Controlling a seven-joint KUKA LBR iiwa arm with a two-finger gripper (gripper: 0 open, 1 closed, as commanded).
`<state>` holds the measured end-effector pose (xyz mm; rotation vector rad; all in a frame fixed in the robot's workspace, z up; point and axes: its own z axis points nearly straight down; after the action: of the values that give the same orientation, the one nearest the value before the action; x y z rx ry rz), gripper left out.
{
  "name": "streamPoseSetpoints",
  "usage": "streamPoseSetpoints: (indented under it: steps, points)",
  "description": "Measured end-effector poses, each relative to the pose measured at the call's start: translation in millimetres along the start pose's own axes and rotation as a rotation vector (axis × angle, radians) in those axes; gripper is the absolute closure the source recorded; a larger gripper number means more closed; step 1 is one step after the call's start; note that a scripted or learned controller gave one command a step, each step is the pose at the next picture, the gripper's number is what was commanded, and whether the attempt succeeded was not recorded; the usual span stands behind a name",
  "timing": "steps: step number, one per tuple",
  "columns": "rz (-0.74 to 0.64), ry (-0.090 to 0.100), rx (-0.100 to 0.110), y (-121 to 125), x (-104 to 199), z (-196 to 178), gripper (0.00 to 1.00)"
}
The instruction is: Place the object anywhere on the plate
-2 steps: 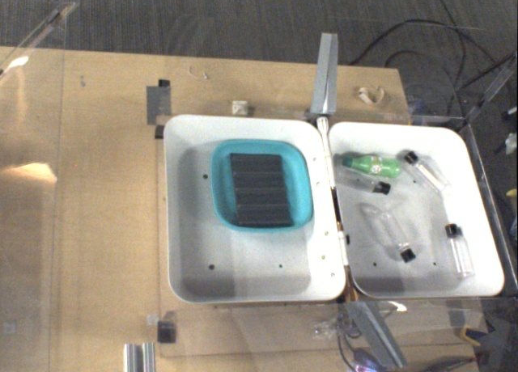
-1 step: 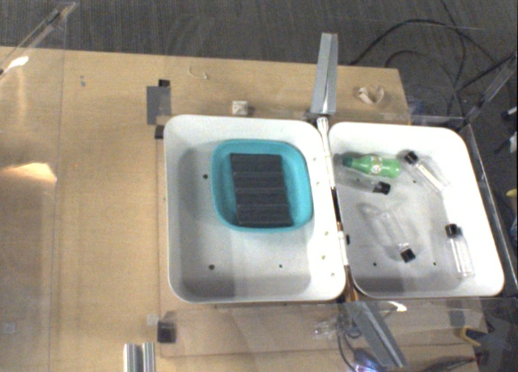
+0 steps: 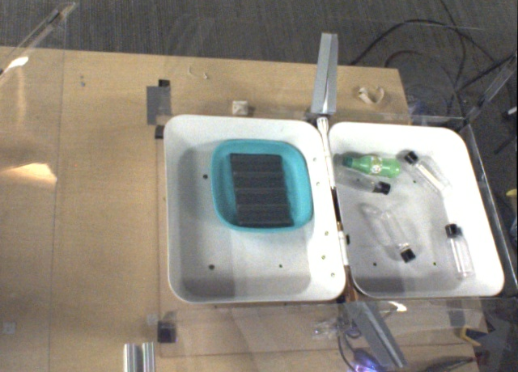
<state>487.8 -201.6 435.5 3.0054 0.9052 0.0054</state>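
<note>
A teal square plate (image 3: 300, 187) lies in the left white bin (image 3: 194, 281), toward its back, with a dark ribbed pad (image 3: 260, 190) resting on its middle. In the right white bin (image 3: 477, 281) a green plastic bottle (image 3: 372, 166) lies on its side near the back left corner. Three clear bottles with black caps lie around it: one at the back (image 3: 424, 168), one in the middle (image 3: 387, 233), one at the right (image 3: 458, 249). A small black cap (image 3: 380, 188) sits just below the green bottle.
A grey metal post (image 3: 325, 75) stands behind the seam between the two bins. Small black brackets (image 3: 164, 86) sit on the wooden bench at the left. Cables run across the floor at the back right.
</note>
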Motion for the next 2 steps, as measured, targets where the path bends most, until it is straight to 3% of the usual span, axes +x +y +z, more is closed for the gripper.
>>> streamPoseSetpoints:
  steps: [2]
  points:
    - [0.263, -0.001, 0.0, 3.1, -2.1, 0.1, 0.0]
